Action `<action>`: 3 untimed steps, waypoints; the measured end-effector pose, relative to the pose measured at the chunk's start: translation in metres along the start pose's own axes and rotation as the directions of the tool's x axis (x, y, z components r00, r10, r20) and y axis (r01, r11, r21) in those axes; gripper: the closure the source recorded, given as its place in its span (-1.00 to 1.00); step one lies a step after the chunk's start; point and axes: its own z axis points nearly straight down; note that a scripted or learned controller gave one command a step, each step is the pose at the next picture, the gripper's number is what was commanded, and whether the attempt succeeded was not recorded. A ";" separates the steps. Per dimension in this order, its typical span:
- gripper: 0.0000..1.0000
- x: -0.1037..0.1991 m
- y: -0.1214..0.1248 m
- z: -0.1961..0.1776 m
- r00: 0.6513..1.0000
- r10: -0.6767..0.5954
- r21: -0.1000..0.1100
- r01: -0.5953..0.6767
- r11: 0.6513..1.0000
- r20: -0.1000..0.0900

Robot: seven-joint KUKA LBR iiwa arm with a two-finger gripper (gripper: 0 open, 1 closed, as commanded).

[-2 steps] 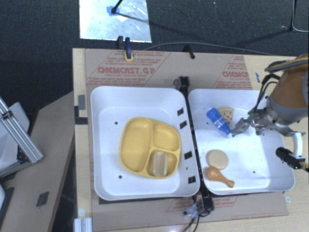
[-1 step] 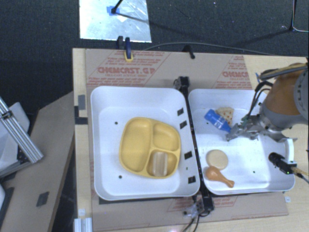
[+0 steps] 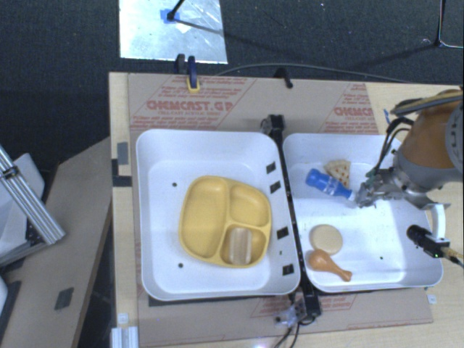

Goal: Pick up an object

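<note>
Seen from the fixed camera above the bench, two shallow white plastic bins sit side by side on a board. The left bin point(image 3: 156, 194) holds a yellow plastic divided tray point(image 3: 217, 212) lying flat near its middle, with a pale block point(image 3: 237, 245) resting in its lower compartment; this bin is well apart from the arm, so its contents look out of play for now.

The right bin point(image 3: 406, 267) holds the likelier targets: a blue plastic bottle point(image 3: 326, 182) lying on its side near the top left, a tan cracker-like piece point(image 3: 338, 169) touching or just behind it, and lower down a round cream-coloured disc point(image 3: 326, 238) just above an orange-brown drumstick-shaped toy point(image 3: 330, 264).

The grey arm enters from the right, orange band uppermost, and its gripper point(image 3: 365, 193) hangs low over the bin floor just beside the bottle's right end. Whether the gripper is spread or closed I cannot tell, and nothing is visibly caught in it. The bottle seems the intended pick, judging by that closeness.
</note>
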 end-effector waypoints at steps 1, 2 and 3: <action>1.00 -0.005 0.002 -0.044 1.000 0.000 0.000 0.000 1.000 0.000; 1.00 -0.006 0.005 -0.109 1.000 -0.001 -0.003 0.001 1.000 0.001; 1.00 -0.003 0.004 -0.154 1.000 -0.002 -0.003 0.002 1.000 0.001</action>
